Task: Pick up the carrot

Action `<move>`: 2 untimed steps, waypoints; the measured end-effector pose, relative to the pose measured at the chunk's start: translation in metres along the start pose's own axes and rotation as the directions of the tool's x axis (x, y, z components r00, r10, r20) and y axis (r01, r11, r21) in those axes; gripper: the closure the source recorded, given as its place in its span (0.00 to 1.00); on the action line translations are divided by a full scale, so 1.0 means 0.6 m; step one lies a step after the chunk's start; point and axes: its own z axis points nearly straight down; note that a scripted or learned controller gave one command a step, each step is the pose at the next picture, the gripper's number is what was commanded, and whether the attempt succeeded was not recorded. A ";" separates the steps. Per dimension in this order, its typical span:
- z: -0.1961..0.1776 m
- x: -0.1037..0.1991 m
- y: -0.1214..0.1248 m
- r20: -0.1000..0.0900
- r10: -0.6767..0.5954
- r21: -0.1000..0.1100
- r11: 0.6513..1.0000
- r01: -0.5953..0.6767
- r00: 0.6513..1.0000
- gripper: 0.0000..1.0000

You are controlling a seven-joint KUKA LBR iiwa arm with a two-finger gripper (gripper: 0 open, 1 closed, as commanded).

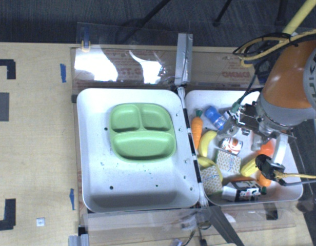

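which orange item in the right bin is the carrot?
The carrot is the long tapered one with a green top, lying against the right bin's left wall. The other orange pieces sit under the arm, short and partly hidden.

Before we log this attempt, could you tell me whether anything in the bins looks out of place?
Nothing looks spilled or damaged. The right bin is a jumbled heap, with the carrot against its left wall, while the left bin holds a green divided plate.
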 end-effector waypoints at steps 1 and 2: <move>0.083 0.083 -0.079 -0.001 -0.134 0.004 0.991 0.134 0.991 0.00; -0.014 -0.008 -0.023 -0.001 -0.217 0.000 0.976 0.217 0.976 0.00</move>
